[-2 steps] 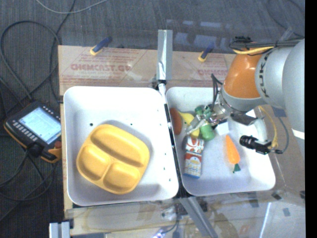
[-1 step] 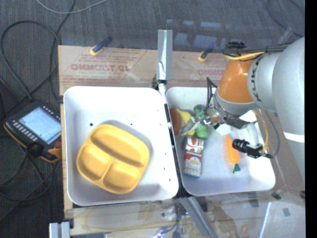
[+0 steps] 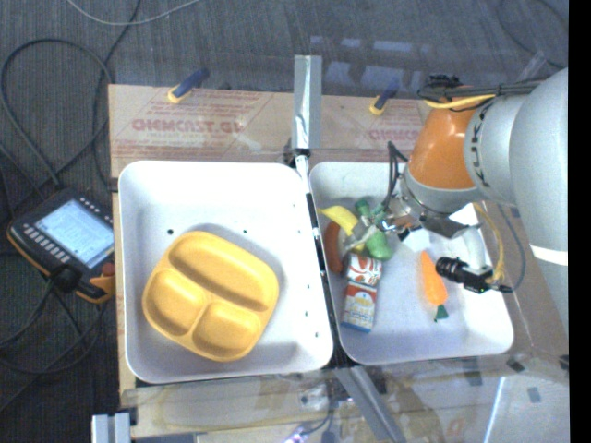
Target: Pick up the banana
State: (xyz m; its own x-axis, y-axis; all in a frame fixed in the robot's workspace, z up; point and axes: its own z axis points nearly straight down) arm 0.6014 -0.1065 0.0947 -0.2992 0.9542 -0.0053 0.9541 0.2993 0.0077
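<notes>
The banana (image 3: pixel 338 217) is a small yellow curved piece lying near the upper left corner of the right bin (image 3: pixel 480 335), close to the divider between the bins. My gripper (image 3: pixel 376 228) hangs below the orange-banded wrist (image 3: pixel 441 155) and is low in the bin, just right of the banana's end, over a green item (image 3: pixel 373 242). The gripper's body covers part of that green item and the spot where it meets the banana.
A red and white drink carton (image 3: pixel 361 290) lies below the gripper, a red item (image 3: pixel 331 244) rests against the divider, and an orange carrot (image 3: pixel 432 284) sits to the right. The left bin (image 3: pixel 148 187) holds a yellow compartment tray (image 3: pixel 212 293).
</notes>
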